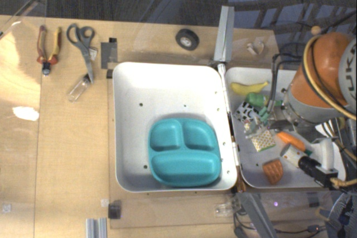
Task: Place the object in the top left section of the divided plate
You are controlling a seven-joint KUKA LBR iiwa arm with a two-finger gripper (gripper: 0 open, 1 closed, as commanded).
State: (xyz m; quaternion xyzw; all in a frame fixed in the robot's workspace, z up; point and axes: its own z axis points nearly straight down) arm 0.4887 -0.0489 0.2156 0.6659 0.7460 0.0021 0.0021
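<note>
On your bench, listed from left to right:

1. Bench [67, 164], outside the bins. At the far left you have red-handled pliers [47, 48], with scissors [83, 46] just beside them. A small black block [110, 53] sits near the left bin's far corner. A tape roll [187, 39] lies beyond that bin's far wall.

2. Left bin [145, 92], white and shallow. It holds one teal plate [184, 169], lying flat in the lower middle, close to the near wall. The plate has two small sections on the far side and one long section on the near side. The top left section [166, 136] shows its bare teal floor.

3. Right bin [251, 174], white, just beside the left bin. It holds:
   - a banana [249, 87] at the far wall
   - a green piece [256, 100] just below the banana
   - a black-and-white piece [244, 113] to the left of the green piece
   - a speckled square [263, 141] near the middle
   - a carrot [291, 139] lying aslant to the right of the square
   - a brown ridged piece [273, 170] by the near wall

4. Arm [329, 75], reaching in from the right over the right bin. The gripper [268, 115] hangs low, just beside the green piece and above the square. You cannot tell whether it is released, clenched or grasping anything.

5. Task's object. You cannot tell which piece is meant. Every loose piece lies in the right bin, well apart from the plate.
</note>
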